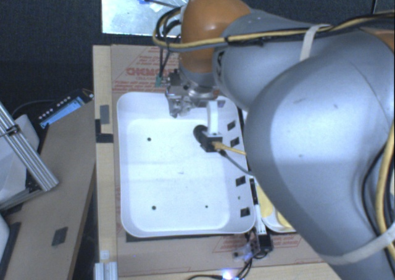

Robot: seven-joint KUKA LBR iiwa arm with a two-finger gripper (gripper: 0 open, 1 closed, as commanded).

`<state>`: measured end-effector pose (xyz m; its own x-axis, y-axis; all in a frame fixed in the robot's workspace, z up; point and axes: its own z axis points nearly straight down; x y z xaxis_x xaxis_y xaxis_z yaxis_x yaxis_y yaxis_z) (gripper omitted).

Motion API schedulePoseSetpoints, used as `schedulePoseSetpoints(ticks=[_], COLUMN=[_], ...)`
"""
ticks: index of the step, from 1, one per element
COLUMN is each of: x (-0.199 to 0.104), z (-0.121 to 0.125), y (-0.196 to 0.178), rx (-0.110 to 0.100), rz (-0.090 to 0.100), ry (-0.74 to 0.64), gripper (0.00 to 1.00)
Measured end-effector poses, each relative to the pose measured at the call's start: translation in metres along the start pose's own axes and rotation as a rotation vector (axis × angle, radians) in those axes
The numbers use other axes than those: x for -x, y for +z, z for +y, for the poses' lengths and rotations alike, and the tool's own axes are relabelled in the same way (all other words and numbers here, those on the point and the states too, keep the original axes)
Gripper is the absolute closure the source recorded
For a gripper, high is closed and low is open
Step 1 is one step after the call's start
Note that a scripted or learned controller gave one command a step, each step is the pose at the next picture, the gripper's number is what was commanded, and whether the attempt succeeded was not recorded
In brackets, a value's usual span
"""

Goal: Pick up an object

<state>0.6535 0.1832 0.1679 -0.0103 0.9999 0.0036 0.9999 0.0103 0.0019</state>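
1. The jaws (175, 110) are hanging over the far edge of the left bin (139, 211); their spread cannot be told.
2. No object is showing between them; a yellow object (266, 206) is peeking beside the bin's right wall, under the arm (321, 118).

You have one fixed camera above the bench, looking down at a slant. It faces the left white bin (179, 174) squarely, near enough that the bin spans the frame's middle. The grey arm (308, 131) enters from the right, close to the lens, and covers most of the right side.
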Motion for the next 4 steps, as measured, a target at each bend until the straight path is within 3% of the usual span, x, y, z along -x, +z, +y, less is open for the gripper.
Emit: schedulePoseSetpoints(ticks=[1,2,3,4], x=[-0.048,-0.052,-0.052,-0.038], z=[-0.027,-0.047,-0.011,-0.081], y=[0.024,0.003,-0.043,-0.024], rx=[-0.003,-0.002,0.005,-0.008], rz=[-0.002,-0.003,-0.002,-0.005], ry=[0.002,0.005,0.005,0.01], gripper=[1.0,1.0,1.0,1.0])
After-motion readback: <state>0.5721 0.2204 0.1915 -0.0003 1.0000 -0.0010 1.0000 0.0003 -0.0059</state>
